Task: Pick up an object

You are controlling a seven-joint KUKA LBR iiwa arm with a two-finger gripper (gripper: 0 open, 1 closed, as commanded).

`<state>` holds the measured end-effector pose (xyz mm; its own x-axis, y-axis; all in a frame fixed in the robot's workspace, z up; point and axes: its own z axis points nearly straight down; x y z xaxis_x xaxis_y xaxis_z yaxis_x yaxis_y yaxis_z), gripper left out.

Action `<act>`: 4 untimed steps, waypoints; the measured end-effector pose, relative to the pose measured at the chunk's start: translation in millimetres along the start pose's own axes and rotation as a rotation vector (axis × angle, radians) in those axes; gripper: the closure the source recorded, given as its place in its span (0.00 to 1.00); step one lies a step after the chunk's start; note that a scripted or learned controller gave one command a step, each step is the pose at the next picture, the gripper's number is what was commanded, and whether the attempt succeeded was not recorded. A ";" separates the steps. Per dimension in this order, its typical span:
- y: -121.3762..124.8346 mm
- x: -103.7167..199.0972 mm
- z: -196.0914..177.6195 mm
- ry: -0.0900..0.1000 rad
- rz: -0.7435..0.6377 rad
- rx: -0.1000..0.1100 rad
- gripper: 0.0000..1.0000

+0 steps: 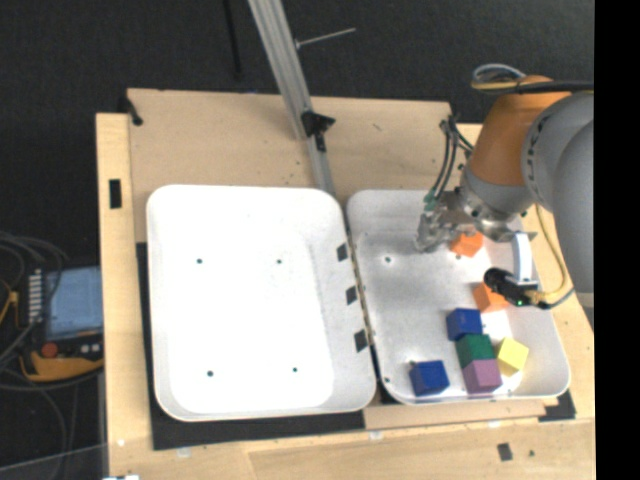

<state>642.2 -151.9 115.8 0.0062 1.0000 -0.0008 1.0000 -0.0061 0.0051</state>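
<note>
- Sitting in the far half of the right bin [400, 298], toward its right wall, is the orange block [467, 244], just beside the gripper.
- Gripper [434, 232] hangs low over that bin's floor, a touch left of the orange block; nothing shows in its grasp, and whether it is released or clenched I cannot tell from this angle.
- Arm [520, 153] comes in over the right bin's far right corner, orange band showing, with cables looping down to the wrist.
- Further toward the near right of the right bin, a second orange piece [488, 296] lies partly under a black part of the wrist.
- Crowded into the right bin's near right corner: a blue cube [463, 323], a green cube [475, 348], a yellow cube [513, 354] and a purple cube [483, 375], all packed close together.
- Another blue cube [428, 377] sits apart from that cluster, against the right bin's near wall.
- Left bin [250, 298] lies alongside the right bin's left rim.
- Metal post [290, 68] rises at a slant beyond the right bin's far left corner.
</note>
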 end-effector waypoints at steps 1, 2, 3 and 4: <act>10.0 0.9 -61.5 0.000 -0.009 -0.003 1.00; 13.8 4.0 -126.4 -0.001 -0.011 -0.004 1.00; 14.4 3.0 -129.1 -0.001 -0.014 0.002 1.00; 8.7 57.6 -119.0 0.000 -0.012 0.005 1.00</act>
<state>650.7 -94.3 234.8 -0.0055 1.0000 -0.0007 1.0000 0.0055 0.0000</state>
